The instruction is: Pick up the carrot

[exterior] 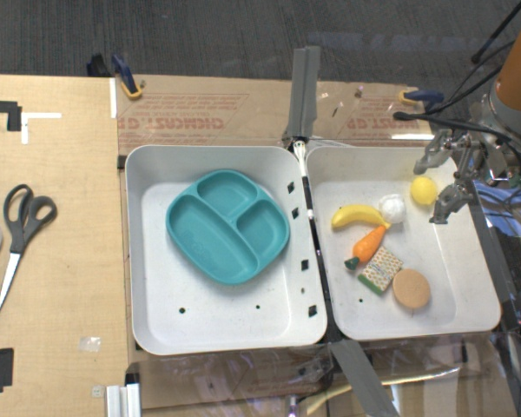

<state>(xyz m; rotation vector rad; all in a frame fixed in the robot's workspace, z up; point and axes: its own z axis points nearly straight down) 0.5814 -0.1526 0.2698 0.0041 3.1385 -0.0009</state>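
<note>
The carrot (370,243) is small and orange with a green stub at its lower left end. It lies at a slant in the middle of the right bin (469,320), just below a yellow banana (358,217). My gripper (438,186) hovers over the bin's far right part, well to the upper right of the carrot. Its fingers stand apart, one at the top (431,156) and one below (444,207). A yellow ball (423,190) lies right by the gap, and nothing is clamped.
A white ball (392,208) touches the banana's right end. A patterned block (380,271) and a tan round disc (411,288) lie just below the carrot. The left bin (148,320) holds a teal divided plate (228,225). Scissors (22,224) rest on the bench at the far left.
</note>
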